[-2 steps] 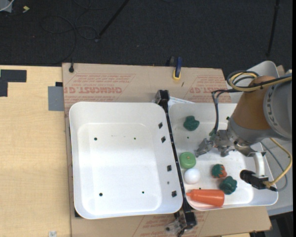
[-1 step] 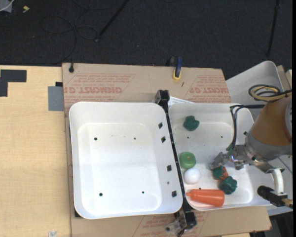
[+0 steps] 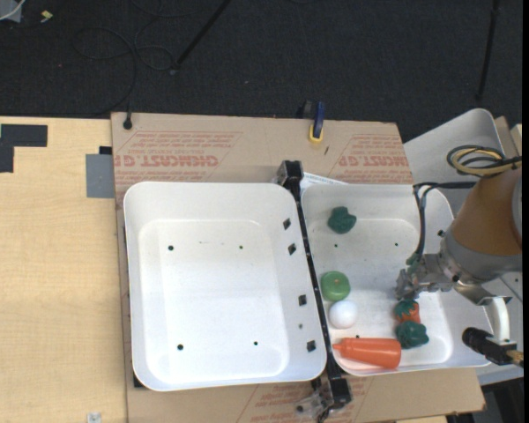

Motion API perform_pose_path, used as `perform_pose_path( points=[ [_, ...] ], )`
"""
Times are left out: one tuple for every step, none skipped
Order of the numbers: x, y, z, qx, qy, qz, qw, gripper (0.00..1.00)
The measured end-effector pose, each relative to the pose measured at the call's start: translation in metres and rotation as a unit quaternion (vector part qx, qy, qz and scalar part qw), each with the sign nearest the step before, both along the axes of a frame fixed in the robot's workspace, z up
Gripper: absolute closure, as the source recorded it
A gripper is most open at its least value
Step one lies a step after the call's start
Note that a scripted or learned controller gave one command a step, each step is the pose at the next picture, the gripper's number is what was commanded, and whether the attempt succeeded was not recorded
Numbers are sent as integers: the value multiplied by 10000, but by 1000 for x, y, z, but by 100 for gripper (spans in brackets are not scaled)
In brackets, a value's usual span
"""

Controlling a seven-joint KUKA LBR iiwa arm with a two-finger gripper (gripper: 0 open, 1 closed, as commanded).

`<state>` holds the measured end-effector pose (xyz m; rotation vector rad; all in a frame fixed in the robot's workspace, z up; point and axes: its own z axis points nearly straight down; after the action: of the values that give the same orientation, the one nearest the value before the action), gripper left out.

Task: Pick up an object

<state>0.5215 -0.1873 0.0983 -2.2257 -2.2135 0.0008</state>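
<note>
Right bin (image 3: 370,203), pincer (image 3: 412,291) tips blurred over small toys (image 3: 409,322)

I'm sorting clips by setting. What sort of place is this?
Most likely a robotics lab: two white bins clamped on cardboard over a wooden bench, loose cables on the dark floor, and a grey arm reaching over toy items such as an orange carrot.
</note>
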Motion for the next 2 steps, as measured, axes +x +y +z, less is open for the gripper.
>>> perform_pose_path(
  points=[
    [35,72,-10,1,-15,57,10000,100],
    [45,56,213,-30,-92,30,9999,100]
  ],
)
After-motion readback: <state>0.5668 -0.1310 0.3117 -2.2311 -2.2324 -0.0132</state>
